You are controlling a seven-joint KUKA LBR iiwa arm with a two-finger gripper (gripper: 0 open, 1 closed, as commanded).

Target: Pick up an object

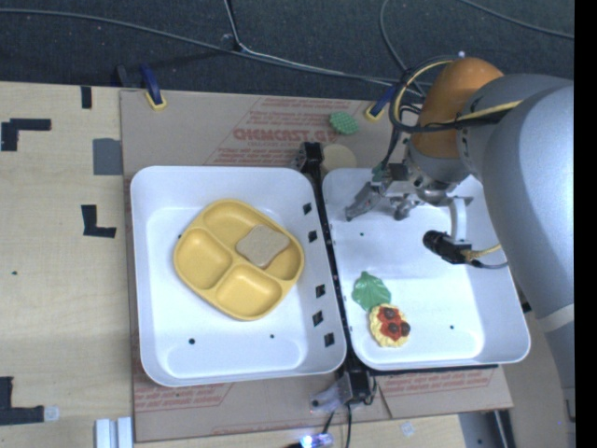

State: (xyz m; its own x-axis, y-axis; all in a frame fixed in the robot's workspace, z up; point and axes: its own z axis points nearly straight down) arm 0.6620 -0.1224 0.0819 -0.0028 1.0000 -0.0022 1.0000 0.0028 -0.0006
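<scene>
Two candidate objects are located in the right bin (494, 339), both on its floor in the near-left area. A green leaf-shaped piece (370, 289) is positioned just above a small yellow pizza-like piece (389, 326), and the two are seen touching or very nearly touching (the exact contact cannot be resolved). The leaf piece is flat, green and lobed. The pizza piece is roundish and yellow, with red and dark spots on its upper face.

The gripper (359, 208) is found at the far-left part of the same bin, near the divider between the bins. It is well apart from both pieces, which lie nearer the camera. Its fingers (353, 213) are seen slanting down to the left as grey metal members; they appear close together at the tip with nothing between them, although whether they are apart or together cannot be told from this view.

The arm (532, 166) is carried in from the right, with the orange band (457, 91) visible above the wrist.

In the left bin (154, 343), a yellow compartment tray (210, 269) is placed at a tilt, and a tan bread-like slice (262, 245) is rested across its upper-right compartments. A small green object (343, 122) is seen on the cardboard (261, 133) beyond the bins.
</scene>
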